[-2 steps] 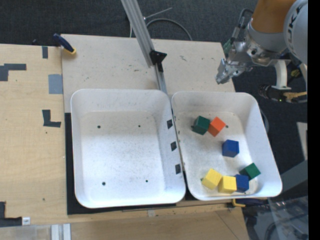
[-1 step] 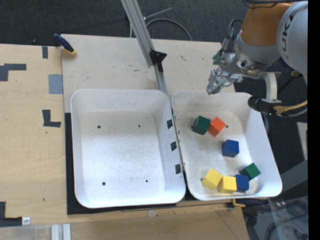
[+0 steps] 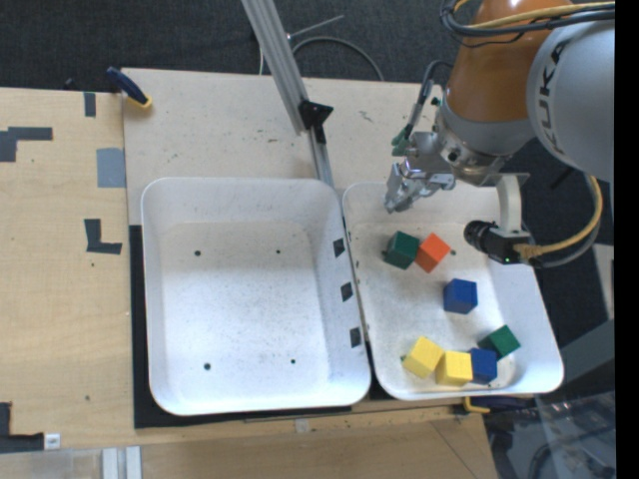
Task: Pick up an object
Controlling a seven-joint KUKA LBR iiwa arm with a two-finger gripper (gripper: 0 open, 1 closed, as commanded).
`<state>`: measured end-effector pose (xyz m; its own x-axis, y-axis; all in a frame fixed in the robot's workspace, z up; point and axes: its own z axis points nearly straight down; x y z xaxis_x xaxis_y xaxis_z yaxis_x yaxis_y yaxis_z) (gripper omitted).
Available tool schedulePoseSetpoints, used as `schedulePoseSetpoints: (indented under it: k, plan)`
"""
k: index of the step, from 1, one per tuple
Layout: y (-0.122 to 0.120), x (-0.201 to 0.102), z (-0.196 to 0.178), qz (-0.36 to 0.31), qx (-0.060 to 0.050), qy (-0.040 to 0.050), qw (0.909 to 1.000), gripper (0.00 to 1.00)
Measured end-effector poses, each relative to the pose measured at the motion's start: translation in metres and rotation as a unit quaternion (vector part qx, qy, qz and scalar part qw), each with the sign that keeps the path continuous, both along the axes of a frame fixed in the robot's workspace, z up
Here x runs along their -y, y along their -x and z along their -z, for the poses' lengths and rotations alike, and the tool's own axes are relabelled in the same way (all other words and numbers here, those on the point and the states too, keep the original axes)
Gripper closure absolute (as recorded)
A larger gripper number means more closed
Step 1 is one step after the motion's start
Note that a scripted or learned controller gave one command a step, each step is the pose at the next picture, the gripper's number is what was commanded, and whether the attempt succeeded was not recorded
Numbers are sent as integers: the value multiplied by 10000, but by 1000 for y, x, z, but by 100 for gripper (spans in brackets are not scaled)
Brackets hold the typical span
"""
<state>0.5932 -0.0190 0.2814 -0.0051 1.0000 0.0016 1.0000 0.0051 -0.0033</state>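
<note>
Over the right bin [image 3: 529, 297], arm [image 3: 519, 58] poised; gripper [image 3: 401, 200] above the far rim, nothing between its fingers, open or closed unclear. Nearest blocks, green [image 3: 401, 250] and orange [image 3: 432, 252], touching, unlifted. Pick not begun.

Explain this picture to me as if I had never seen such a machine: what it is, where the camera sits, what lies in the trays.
This is a robot arm, grey with an orange band, filmed by one camera above the bench, looking down at a slant. Its metal hand hangs over the far end of the right bin. That bin holds small blocks: a green block touching an orange one, a blue one, and a cluster of yellow, blue and green near the front. Nothing visible is in the hand. The left bin sits beside it.
</note>
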Motion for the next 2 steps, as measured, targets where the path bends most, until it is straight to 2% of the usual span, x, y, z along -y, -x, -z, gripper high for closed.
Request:
schedulePoseSetpoints:
  k: [2]
  plan:
    - [60,-86,12,-1,-4,6,10000,100]
